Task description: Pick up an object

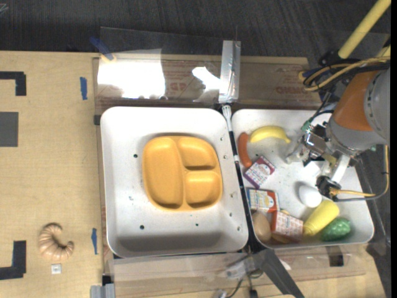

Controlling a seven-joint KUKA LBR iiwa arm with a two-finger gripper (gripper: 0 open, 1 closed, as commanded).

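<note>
The right white bin [363,185] holds several items. A yellow banana-like fruit [270,135] lies at its far left, beside a red sausage [244,149]. A purple packet [259,171] and two small cartons [262,199] [287,223] lie along the left side. Near the front are a white egg [309,196], a yellow piece [321,216], a green piece [339,229] and a brown round item [262,228]. My gripper [305,150] hangs low over the bin's upper middle, just right of the yellow fruit and above the egg. I see nothing held in it.
The left white bin [118,166] holds a yellow divided tray [183,169]. A tan croissant-like toy [56,241] lies on the bench at the far left. Cables [322,73] run behind the arm, whose orange band [353,104] is over the right bin's far edge.
</note>
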